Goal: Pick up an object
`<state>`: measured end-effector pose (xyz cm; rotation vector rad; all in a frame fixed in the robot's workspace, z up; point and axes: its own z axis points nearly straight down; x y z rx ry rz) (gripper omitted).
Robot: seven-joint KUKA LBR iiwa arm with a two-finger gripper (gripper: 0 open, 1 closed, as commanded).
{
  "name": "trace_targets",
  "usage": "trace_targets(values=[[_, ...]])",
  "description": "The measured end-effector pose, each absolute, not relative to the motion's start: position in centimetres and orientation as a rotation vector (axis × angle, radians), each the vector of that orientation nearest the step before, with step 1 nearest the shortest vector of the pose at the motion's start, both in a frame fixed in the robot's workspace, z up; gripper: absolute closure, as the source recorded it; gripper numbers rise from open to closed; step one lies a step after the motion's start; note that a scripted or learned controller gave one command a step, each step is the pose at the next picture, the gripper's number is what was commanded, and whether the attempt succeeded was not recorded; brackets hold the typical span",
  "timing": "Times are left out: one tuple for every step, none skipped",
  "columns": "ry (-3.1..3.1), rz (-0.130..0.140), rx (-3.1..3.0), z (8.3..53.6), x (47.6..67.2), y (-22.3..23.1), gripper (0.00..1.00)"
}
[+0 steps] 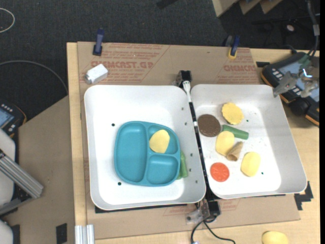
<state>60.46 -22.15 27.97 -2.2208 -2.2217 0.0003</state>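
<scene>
We saw the gripper [297,81] near the far right corner of the right bin [289,151], just outside its rim, and could not tell how its grip stood. The likeliest things to pick lay clustered in that bin: a brown disc [208,125], a green piece [234,131], a yellow lump [225,143] touching a tan stub [234,151], and a red disc [220,172]. We judged crowding the main risk, since a descent there could nudge neighbours or catch two at once. The flat discs might slip free.
</scene>
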Motion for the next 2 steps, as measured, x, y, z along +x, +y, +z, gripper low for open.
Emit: trace_targets(values=[[-2.215,0.007,-2.209,19.5,55.3,-16.7,0.00],[-2.221,0.002,-2.213,8.0,52.2,-10.2,0.00]])
